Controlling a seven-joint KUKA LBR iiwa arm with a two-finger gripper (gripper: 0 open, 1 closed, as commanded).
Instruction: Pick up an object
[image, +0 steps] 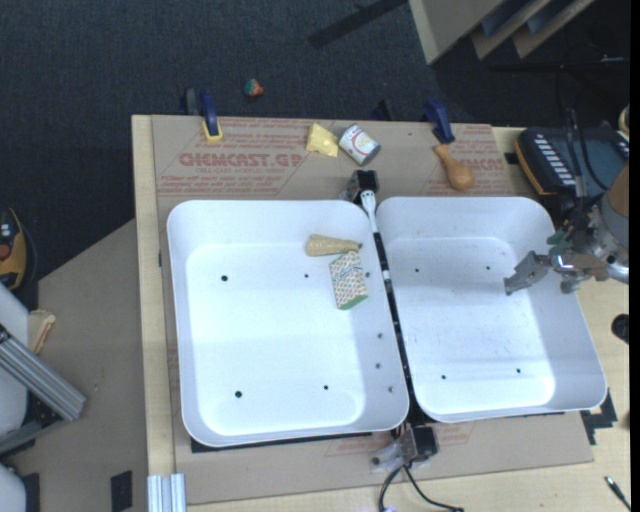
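- We see the gripper (545, 268) at three o'clock, over the right bin (480, 400); we cannot tell its state.
- The patterned packet (348, 279) and tan piece (332, 245) lie touching at the left bin's (260, 400) two o'clock.

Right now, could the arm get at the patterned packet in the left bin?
Probably yes. The patterned packet lies uncovered on the bin floor, only a tan piece touching its top edge; the gripper sits over the right bin.

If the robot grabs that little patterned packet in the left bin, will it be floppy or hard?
Probably a bit floppy: the patterned packet looks flat and thin, like a soft pouch, so it may bend. It seems light for its size. Lying flat, it shouldn't roll, but it might slide on the smooth left bin. Its top touches the tan piece, which may get nudged.
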